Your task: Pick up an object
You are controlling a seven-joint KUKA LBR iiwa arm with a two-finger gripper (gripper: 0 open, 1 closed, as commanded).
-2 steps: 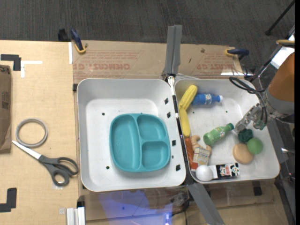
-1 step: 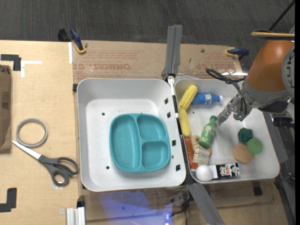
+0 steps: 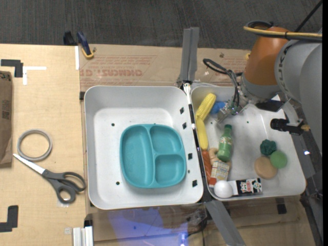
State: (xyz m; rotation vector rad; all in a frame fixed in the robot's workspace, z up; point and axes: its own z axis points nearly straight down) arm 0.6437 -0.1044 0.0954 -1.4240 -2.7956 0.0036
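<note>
While the gripper (image 3: 229, 108) hangs low over the far end of the right bin (image 3: 287, 186), I can't tell how its fingers are set, and nothing shows between them. Just beside it lie the yellow corn (image 3: 205, 106) and a blue piece (image 3: 219, 107); the green bottle (image 3: 225, 144) sits nearer. Best bet here: centre squarely over one item, clear of the bin wall, then descend straight.
</note>
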